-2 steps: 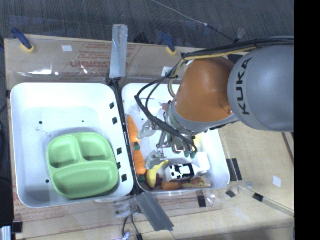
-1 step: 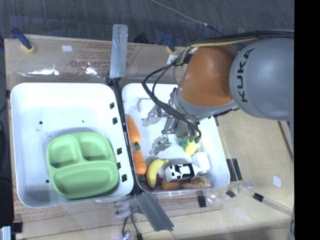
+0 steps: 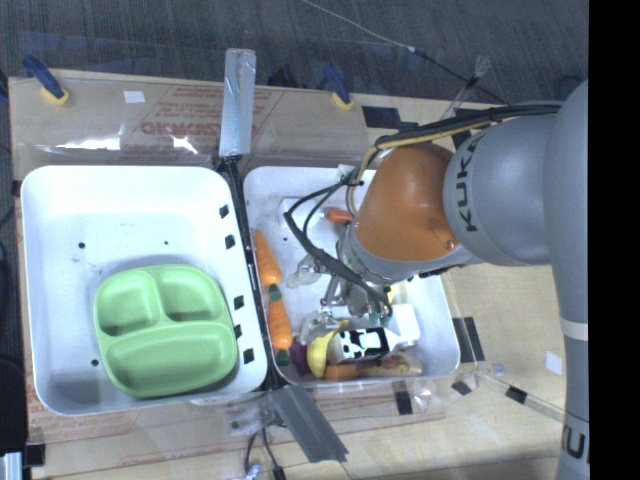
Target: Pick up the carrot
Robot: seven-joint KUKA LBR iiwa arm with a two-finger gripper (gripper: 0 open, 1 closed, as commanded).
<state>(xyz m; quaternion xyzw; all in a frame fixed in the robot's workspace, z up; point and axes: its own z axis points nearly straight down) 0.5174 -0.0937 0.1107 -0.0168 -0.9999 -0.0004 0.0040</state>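
The carrot (image 3: pixel 266 260) lies in the right bin (image 3: pixel 437 318), close along its left wall, with its length pointing from the far side toward the near side. A second orange piece (image 3: pixel 279 324) lies just below it on the same line, so I cannot tell if this is one long carrot in two parts or two separate ones. At the near edge of the bin there is a small heap of toys: a yellow piece (image 3: pixel 322 351), a black and white cow-patterned thing (image 3: pixel 362 344) and a white block (image 3: pixel 404 322), all touching or almost touching. The gripper (image 3: pixel 345 303) hangs over the middle of this bin, near the heap and to the right of the carrot, not above it. Its metal parts are seen from above and are mixed with cables, so I cannot tell whether it is open or closed, and I see nothing held in it. The arm (image 3: pixel 500 193) with its orange band (image 3: pixel 400 203) covers the far right part of the bin. The left bin (image 3: pixel 60 198) holds a green tray (image 3: pixel 165 330) with three compartments. I judge the step to be the approach: the carrot is not yet grasped. The next move probably calls for shifting the gripper left toward the wall, turning it so it closes across the carrot's narrow width, and descending carefully, because the wall is very near.
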